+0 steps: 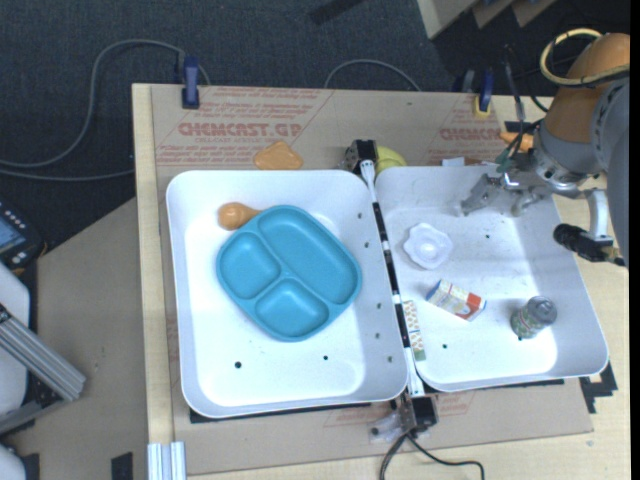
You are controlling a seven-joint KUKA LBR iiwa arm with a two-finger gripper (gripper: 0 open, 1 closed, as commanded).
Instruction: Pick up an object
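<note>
Three items lay in the right bin (585, 313); the jaws (492, 194), seemingly open and empty, needed lowering squarely over the cup (426, 245) nearby

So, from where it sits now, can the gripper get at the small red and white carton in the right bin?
Probably yes. The gripper hovers over the right bin, and the carton lies in the open with nothing on it.

Dark blue-grey carpet (250, 18) covers the floor beyond the table (300, 118), a pale board printed with red lettering. Black cables (110, 58) trail across the carpet at far left.
</note>
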